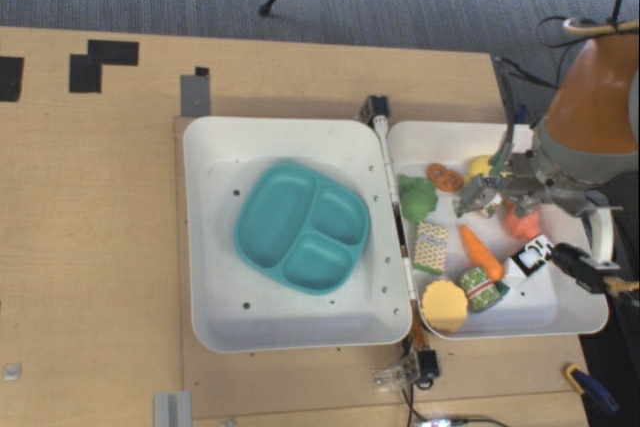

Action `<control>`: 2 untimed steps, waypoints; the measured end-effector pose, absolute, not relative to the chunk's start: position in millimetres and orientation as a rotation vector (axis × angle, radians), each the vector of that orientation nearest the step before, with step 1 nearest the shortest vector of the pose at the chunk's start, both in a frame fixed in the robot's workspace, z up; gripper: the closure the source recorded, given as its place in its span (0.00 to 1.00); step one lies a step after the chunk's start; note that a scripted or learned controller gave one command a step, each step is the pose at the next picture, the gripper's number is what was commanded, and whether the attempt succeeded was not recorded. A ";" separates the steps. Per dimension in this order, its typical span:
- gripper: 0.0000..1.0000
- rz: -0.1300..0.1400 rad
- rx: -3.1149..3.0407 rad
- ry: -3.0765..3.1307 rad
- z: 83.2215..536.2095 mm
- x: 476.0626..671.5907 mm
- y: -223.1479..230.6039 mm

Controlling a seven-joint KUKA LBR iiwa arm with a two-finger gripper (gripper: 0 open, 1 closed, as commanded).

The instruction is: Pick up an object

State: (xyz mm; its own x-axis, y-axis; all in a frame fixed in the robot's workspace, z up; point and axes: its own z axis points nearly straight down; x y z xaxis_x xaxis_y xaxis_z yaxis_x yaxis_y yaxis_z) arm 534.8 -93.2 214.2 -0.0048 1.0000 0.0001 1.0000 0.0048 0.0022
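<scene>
Just below end effector point(487, 198): carrot point(481, 254)

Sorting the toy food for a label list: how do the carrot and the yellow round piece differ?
The carrot is orange, long and tapered, lying slantwise mid-bin; the yellow round piece is pale yellow, squat and rounded, at the bin's near-left corner. Both lie in the right bin, beside the green can.

An orange carrot point(481, 254) lies slantwise mid-bin; a yellow round piece point(445, 304) sits at the right bin's point(570, 320) near-left corner.
</scene>
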 end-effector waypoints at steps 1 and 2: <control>0.00 0.011 2.213 2.216 98.2 526.9 -114.4; 1.00 0.013 2.213 2.216 108.2 527.8 -113.5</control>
State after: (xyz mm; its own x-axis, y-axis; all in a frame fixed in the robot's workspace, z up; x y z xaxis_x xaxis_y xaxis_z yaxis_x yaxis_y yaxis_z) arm 527.8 -113.5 108.2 -0.0012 1.0000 -0.0008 0.9999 0.0012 0.0128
